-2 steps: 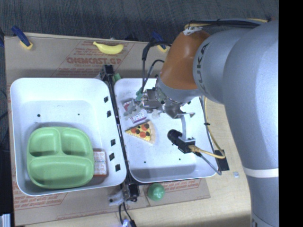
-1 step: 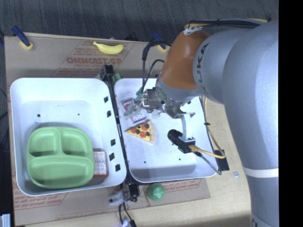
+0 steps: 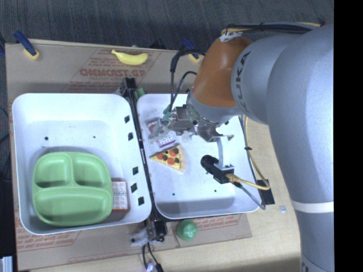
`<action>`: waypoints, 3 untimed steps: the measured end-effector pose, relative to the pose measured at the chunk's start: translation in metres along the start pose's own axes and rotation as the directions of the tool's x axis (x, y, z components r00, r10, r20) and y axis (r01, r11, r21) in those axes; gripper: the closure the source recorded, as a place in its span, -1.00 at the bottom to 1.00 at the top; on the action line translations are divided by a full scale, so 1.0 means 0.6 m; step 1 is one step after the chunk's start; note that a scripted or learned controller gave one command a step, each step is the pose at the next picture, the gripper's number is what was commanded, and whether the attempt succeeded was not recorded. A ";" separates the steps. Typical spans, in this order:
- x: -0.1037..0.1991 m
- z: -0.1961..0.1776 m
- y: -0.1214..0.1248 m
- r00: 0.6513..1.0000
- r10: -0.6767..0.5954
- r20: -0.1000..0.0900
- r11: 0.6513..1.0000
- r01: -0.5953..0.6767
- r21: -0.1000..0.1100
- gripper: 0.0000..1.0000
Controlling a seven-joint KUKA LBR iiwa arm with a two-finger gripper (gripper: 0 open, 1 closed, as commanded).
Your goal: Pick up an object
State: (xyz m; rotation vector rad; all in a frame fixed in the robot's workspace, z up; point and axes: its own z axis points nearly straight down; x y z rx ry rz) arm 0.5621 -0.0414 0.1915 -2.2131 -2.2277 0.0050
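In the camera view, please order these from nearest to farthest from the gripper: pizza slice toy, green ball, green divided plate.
1. Triangular pizza slice toy, right bin, just below the gripper.
2. Green divided plastic plate, left bin, lower left.
3. Small green ball, outside the bins, at the bench's front edge.

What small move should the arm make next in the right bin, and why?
Probably a short, straight descent. The gripper hangs over the upper left part of the right bin, above a small packet, with the pizza slice toy just below it in the camera view. Whether anything is gripped can't be told from here, so going down onto the packet looks like the nearest try.
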 end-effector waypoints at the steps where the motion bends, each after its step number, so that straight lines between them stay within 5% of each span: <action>1: 0.000 0.000 0.000 1.000 0.000 0.000 1.000 0.000 0.000 -1.00; 2: -0.117 -0.030 0.072 1.000 0.004 0.000 1.000 -0.004 -0.002 -1.00; 3: -0.115 -0.047 0.072 1.000 -0.001 -0.001 1.000 0.001 -0.001 1.00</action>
